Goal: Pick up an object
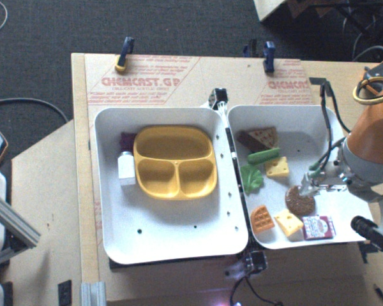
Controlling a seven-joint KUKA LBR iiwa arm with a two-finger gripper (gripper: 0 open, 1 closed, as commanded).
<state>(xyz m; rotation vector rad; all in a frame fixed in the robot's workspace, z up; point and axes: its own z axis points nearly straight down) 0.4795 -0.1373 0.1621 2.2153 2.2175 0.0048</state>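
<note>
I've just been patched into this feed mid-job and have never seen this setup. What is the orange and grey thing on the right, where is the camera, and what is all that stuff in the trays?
You are looking down at a slant from a fixed camera above a bench. The grey and orange shape is a robot arm reaching in from the right; its gripper sits over a round brown patty in the right bin. That bin also holds toy food: a brown slice, a green bean pod, a leafy green piece, two cheese wedges, a waffle and a red packet. The left bin holds a yellow divided plate and a small white bottle. Whether anything is gripped is unclear.
</note>
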